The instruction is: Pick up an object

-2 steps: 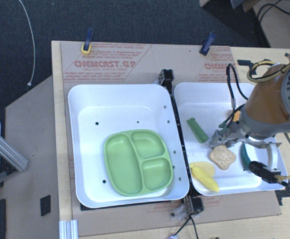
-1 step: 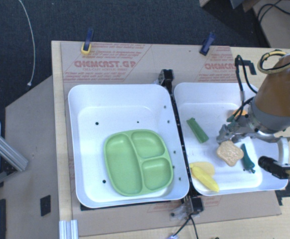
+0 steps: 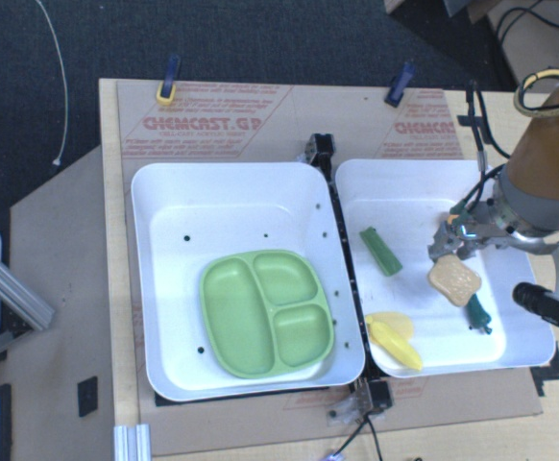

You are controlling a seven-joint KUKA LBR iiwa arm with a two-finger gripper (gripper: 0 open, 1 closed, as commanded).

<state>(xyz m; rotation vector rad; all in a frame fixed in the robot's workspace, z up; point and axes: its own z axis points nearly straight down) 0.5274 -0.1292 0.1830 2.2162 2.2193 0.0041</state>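
The gripper [image 3: 449,241] hangs low over the right bin [image 3: 424,185], its metal tip just above and to the left of a tan, sponge-like block [image 3: 453,280]; whether the fingers are spread or pressed together cannot be made out from this slanted overhead angle. The block lies directly below the tip, close enough that the two nearly overlap, though nothing is seen pinched between the fingers. Just beside the block, toward the near right corner, rests a small teal object [image 3: 478,314]. Farther left in the same bin, a green stick-shaped piece [image 3: 381,251] lies at a diagonal near the dividing wall, well apart from the gripper. A yellow banana-like object [image 3: 393,339] sits against the near left rim of that bin. Behind the gripper, the arm [image 3: 548,176] comes in from the right, its orange band above the grey wrist. The left bin [image 3: 164,219] holds a pale green divided plate [image 3: 265,310] with three compartments. Both bins rest on a brown bench board [image 3: 126,257] fixed by a yellow clamp [image 3: 168,83] and a blue clamp [image 3: 400,84] at its far edge.
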